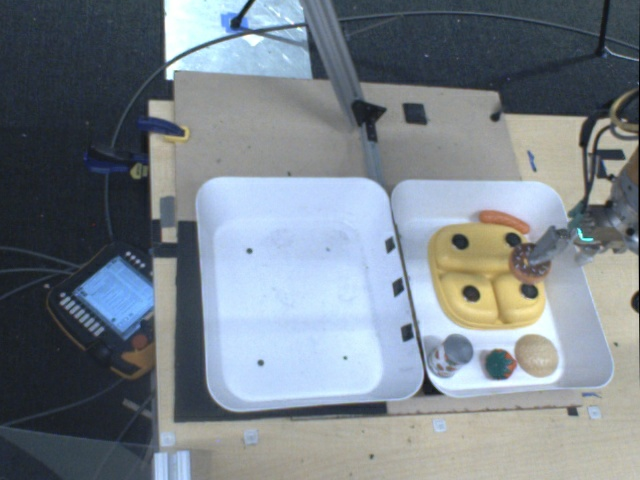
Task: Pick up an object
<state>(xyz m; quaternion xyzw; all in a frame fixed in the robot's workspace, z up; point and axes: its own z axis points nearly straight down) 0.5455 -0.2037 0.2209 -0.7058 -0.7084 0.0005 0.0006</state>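
Observation:
My gripper point(537, 253) reaches in from the right edge and hangs over the right bin point(590, 313). Its tip is at a small brown speckled ring point(521, 262), which lies on the right side of a yellow moulded block point(478, 273) with black dots. An orange sausage-shaped piece point(502, 219) lies just behind the block. Along the bin's front sit a grey round object point(457, 349), a green and red ball point(500, 364) and a beige oval point(537, 354). Whether the ring is gripped is not visible.
The left bin point(215, 298) stands beside the right one, their walls touching. A metal pole point(340, 58) slants down to the bench behind the bins. A handheld pendant point(105, 303) and cables lie on the floor at the left.

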